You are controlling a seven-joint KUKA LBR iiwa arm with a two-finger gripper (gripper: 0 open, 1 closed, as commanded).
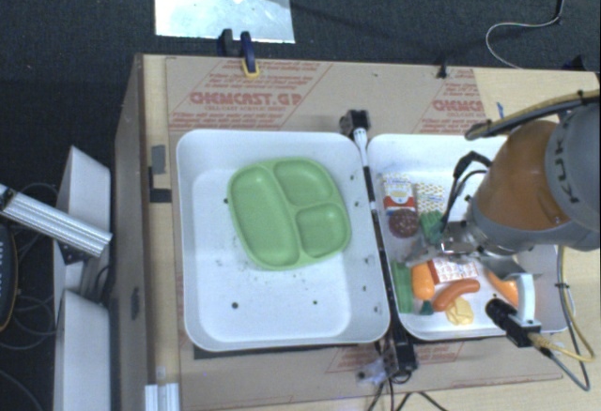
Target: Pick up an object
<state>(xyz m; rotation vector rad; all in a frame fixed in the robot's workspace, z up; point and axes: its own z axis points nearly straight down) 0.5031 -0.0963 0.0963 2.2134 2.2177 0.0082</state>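
Tabletop of brown board printed with red lettering carries two shallow white bins set side by side and touching along their inner rims. Left bin, the larger in view, holds a pale green divided plate with three compartments, lying flat near the bin's middle and turned at a slight angle to the walls. Right bin holds a cluster of small objects toward its near half. Grey arm with an orange band reaches in from the right and covers much of the right bin's far right portion; its wrist hangs over the clutter. Claw sits low above the objects, just beside the green item; whether it is open or closed, and whether it grips anything, cannot be told from this angle. Objects in the right bin, in descending size: a white and red packet near the inner wall, an orange sausage-shaped piece lying across the near part, an orange carrot-like piece touching it on the left, a dark round item just below the packet, a green item beside that, and a small yellow piece near the front rim.
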